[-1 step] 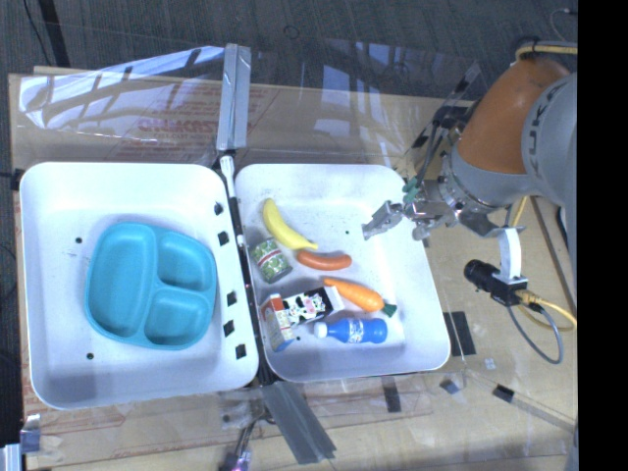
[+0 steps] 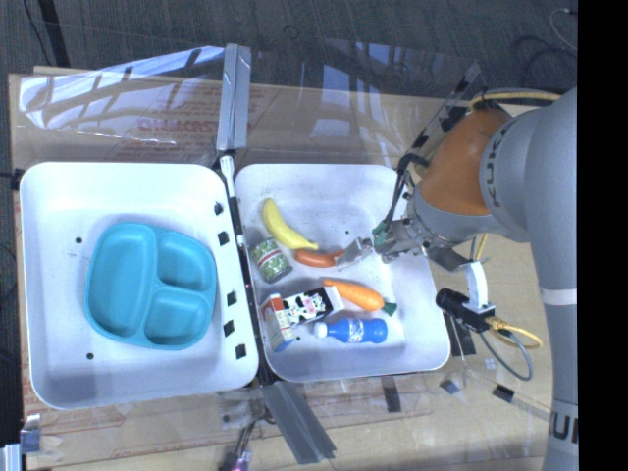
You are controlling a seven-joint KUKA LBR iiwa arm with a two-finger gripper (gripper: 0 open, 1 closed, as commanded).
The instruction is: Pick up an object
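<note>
The sausage [image 2: 316,258], a small orange-red piece of what looks like toy food, lies near the middle of the right bin [image 2: 417,356], just below the banana [image 2: 283,228] and above the carrot [image 2: 355,294]; it is the thing nearest my gripper [image 2: 359,250], so I take it as my target. I judge it light, smooth and rounded, likely hard plastic that could roll or squirt out sideways, so I would close across its short width near the middle rather than at a tapered end. My arm, the largest thing here, reaches in from the right with the orange band [image 2: 461,170] high over the bin's right wall and the wrist bent down toward the bin floor. The left bin [image 2: 44,263] carries a blue divided tray [image 2: 152,285]. Smaller pieces crowd the right bin: a blue-and-white bottle [image 2: 351,331], a small carton [image 2: 306,307], a little can [image 2: 268,256]. My gripper sits right at the sausage's right end; whether it is apart or together I cannot tell.
</note>
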